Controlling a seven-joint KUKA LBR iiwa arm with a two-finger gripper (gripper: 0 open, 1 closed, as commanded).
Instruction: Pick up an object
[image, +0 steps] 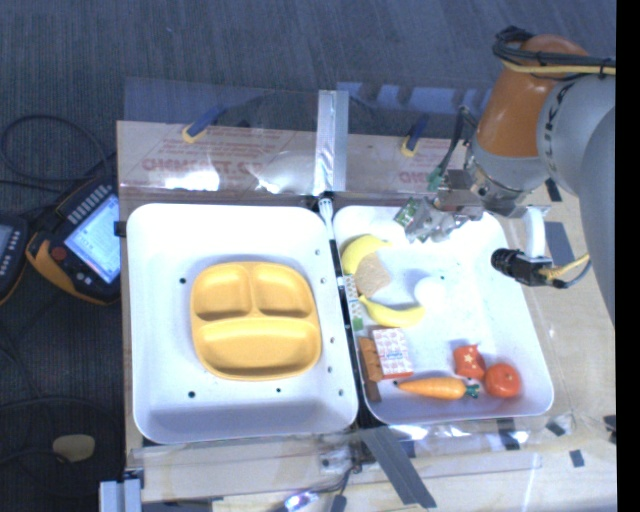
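Gripper (432, 226): upper right of frame, over right bin's (530, 340) far edge; grip state unclear, cannot tell.
Banana (372, 282): bin's upper left; probably light, soft, curved; best gripped mid-body.
Carrot (432, 387): lower edge, seemingly stiff, slim.

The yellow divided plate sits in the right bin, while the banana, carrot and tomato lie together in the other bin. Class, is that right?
Not quite. The camera view shows the yellow divided plate in the left bin, not the right one. The banana, carrot and tomato do lie together in the other bin, the right bin.
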